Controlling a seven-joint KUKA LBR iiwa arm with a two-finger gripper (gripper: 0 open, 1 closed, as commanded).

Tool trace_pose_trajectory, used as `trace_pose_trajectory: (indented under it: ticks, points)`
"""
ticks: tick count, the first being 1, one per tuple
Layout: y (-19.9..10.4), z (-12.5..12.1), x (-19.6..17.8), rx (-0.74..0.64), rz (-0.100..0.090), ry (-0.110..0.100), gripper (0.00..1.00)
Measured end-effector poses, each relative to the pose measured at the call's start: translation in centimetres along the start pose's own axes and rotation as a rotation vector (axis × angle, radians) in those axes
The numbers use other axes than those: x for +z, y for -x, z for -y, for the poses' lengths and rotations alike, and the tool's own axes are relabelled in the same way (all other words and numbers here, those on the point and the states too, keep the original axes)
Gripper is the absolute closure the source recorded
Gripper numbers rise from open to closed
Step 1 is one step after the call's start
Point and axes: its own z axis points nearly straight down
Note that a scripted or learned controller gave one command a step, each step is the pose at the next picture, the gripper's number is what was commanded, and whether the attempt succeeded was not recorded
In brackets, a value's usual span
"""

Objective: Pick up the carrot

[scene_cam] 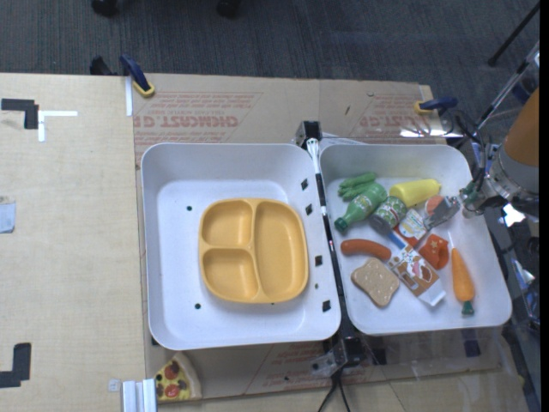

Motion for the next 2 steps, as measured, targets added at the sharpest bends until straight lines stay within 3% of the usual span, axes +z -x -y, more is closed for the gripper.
trace_pose_trajectory:
  ticks: [1, 2]
  points:
    - [-1.5, 4.4, 4.9, -0.123, -0.005, 0.002, 0.0]
    - [-1.2, 4.2, 3.7, -0.121, 0.004, 0.008, 1.0]
